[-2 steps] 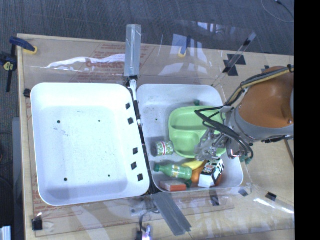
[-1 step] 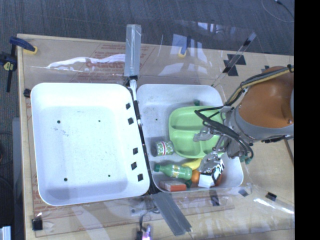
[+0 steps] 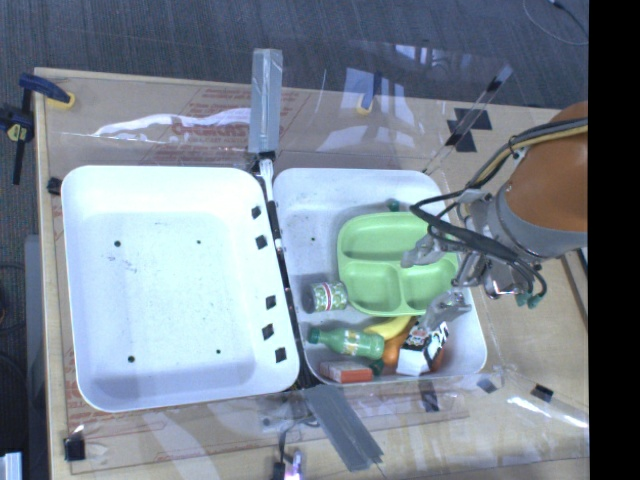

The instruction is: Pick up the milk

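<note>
The milk (image 3: 424, 349) is a small white carton with black patches, lying in the front right corner of the right bin (image 3: 300, 203). My gripper (image 3: 436, 280) hangs over the right rim of a green divided plate (image 3: 385, 265), just behind the milk. Its two fingers stand apart, one finger (image 3: 424, 252) over the plate and the other just above the carton's far end. Nothing is between them, so the gripper is open.
Beside the milk lie a yellow banana (image 3: 389, 327), an orange item (image 3: 393, 348), a green bottle (image 3: 349, 342) and a red box (image 3: 346, 372). A small can (image 3: 327, 295) lies left of the plate. The left bin (image 3: 75, 198) adjoins at a black-clipped divider.
</note>
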Controlling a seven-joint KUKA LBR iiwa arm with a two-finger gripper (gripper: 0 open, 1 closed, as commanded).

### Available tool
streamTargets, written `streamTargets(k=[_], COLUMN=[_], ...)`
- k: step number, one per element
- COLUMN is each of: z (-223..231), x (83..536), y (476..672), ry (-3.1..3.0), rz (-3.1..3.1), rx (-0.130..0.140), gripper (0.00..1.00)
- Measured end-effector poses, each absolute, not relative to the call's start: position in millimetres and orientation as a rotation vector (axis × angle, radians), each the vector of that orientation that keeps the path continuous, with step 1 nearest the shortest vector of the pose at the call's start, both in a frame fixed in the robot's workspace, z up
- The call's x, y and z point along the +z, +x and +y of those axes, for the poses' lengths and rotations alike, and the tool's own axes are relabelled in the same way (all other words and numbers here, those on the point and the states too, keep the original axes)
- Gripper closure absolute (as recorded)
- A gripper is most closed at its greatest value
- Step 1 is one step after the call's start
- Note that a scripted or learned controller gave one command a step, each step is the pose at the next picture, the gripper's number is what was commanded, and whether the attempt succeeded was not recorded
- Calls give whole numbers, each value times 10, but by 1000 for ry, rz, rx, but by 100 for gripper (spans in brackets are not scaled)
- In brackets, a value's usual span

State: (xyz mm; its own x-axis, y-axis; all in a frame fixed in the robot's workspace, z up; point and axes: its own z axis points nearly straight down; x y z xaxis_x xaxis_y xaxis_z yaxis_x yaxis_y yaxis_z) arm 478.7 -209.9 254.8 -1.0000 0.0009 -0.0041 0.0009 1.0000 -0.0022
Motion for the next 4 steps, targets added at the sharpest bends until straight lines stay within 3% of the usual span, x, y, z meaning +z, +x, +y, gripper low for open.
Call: streamTargets(k=[1,2,3,4], z=[-2031,-2029,-2093,-2022], x=[4444,4559,1676,3874], y=[4772,4783,5364,5520], ry=[-506,-510,-930,-803], rz=[3097,3094,3001,3033], rx=[-7,-12,3,-5], gripper=[0,100,100,100])
